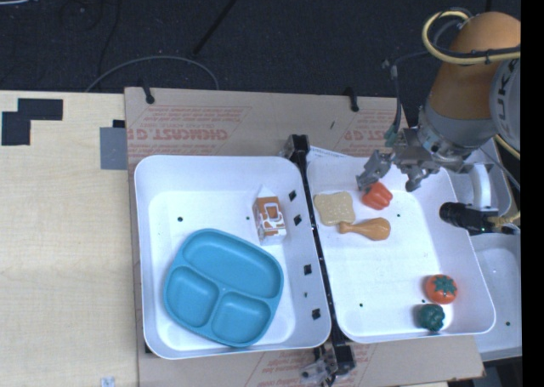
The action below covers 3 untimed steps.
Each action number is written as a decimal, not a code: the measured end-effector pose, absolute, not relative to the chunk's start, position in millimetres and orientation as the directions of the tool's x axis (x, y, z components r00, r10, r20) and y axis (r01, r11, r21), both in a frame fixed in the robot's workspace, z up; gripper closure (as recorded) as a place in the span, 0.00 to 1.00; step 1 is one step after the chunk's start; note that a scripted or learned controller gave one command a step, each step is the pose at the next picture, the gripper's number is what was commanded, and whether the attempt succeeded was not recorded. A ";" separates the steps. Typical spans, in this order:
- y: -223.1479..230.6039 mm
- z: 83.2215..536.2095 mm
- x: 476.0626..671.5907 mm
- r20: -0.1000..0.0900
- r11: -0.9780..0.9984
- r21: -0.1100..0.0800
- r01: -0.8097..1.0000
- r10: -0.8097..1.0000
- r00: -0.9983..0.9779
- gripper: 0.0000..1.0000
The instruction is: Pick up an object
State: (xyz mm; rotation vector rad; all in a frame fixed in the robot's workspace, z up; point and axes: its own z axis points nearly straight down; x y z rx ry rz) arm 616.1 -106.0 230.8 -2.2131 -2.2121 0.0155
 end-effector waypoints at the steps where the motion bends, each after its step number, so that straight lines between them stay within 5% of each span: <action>1: -106.1 238.7 618.5 0.001 0.001 -0.003 1.000 1.000 -0.001 0.00; 3: -108.8 120.8 623.5 0.001 0.000 -0.009 1.000 1.000 0.000 0.00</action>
